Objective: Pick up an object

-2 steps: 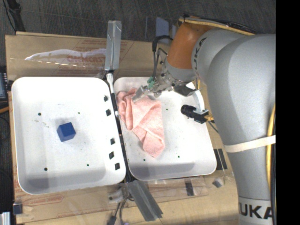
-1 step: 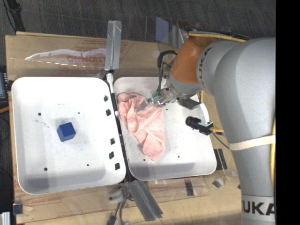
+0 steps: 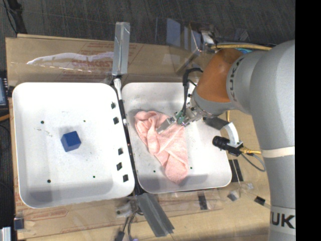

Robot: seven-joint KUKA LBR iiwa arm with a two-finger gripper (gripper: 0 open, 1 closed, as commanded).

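The soft, light, crumpled pink cloth (image 3: 163, 142) is best pinched at a raised fold; the gripper (image 3: 179, 118) is lowered onto its upper edge.

arm (image 3: 261, 99): reaches in from the right, bent downward | hand (image 3: 176, 119): low, fingers pointing down-left

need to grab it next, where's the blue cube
The blue cube sits alone in the left bin, slightly left of its middle, far from the pink cloth.

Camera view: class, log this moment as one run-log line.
gripper: down on pink cloth, right bin | grasp: cannot tell | blue cube: left bin, untouched
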